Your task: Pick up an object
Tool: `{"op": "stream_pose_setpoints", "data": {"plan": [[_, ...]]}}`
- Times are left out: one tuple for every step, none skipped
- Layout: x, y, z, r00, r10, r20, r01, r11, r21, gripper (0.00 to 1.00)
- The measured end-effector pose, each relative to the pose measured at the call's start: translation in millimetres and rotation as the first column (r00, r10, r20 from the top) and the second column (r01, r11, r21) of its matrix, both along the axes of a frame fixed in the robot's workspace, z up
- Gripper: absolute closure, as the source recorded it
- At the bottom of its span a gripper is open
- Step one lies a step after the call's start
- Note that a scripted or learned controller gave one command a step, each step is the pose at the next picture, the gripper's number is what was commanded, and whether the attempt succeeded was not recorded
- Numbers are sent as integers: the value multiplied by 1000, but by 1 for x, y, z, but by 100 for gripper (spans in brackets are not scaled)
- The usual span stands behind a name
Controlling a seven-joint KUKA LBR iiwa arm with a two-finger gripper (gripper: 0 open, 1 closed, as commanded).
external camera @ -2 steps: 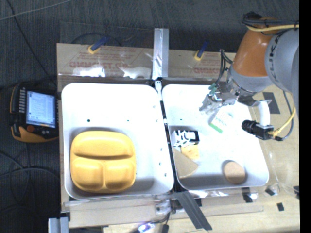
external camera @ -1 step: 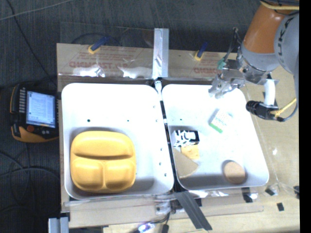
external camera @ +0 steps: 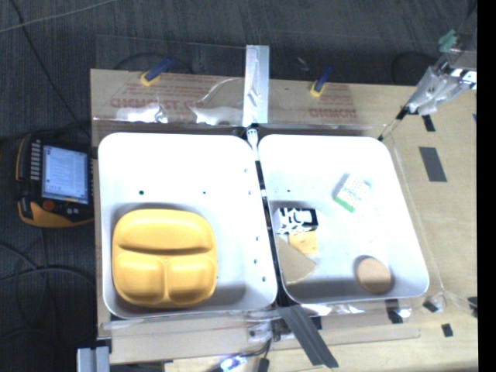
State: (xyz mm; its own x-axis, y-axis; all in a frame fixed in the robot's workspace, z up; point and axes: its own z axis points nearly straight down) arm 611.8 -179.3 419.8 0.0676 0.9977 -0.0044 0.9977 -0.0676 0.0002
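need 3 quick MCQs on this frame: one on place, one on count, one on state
1. Where is the big yellow object?
A. left bin, near corner
B. right bin, far corner
C. on the bench between the bins

2. How many things lie in the right bin?
A. one
B. four
C. seven

3. How does the tan ball lie?
A. on top of the green and white box
B. alone near the right bin's near right corner
C. against the yellow object

Answers:
1 A: it fills the left bin's near left part.
2 B: green and white box, black and white item, flat tan piece, ball.
3 B: bare bin floor surrounds it.
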Motion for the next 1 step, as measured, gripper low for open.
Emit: {"op": "stream_pose_setpoints", "data": {"plan": [[5, -35, 14, 913, -408, -1, 408, 913, -1, 100]]}}
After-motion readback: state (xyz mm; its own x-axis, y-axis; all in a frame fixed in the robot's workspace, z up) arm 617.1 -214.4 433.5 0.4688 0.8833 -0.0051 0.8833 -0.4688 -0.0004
